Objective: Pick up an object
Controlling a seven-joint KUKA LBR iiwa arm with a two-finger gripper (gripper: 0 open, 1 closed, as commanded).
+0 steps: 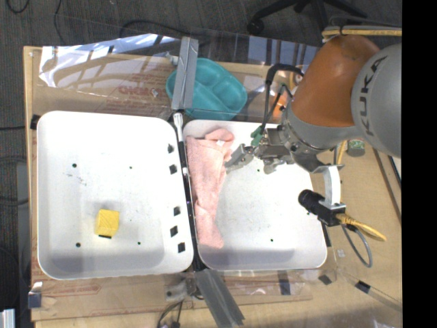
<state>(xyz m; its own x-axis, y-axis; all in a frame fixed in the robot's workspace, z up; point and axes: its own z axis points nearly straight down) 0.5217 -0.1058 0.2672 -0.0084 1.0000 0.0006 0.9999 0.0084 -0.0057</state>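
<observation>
A pink cloth (pixel 207 183) lies crumpled along the left side of the right bin (pixel 273 251), from its far wall down toward the front. A small yellow block (pixel 107 223) sits in the left bin (pixel 82 149), near its front. My gripper (pixel 254 158) hangs over the far part of the right bin, just right of the cloth's upper end. Its fingers (pixel 237 157) stand apart with nothing between them.
A teal tray (pixel 208 91) rests on the bench behind the bins. A metal divider bar (pixel 184 74) runs between the bins at the back. The arm's grey and orange body covers the right bin's far right corner.
</observation>
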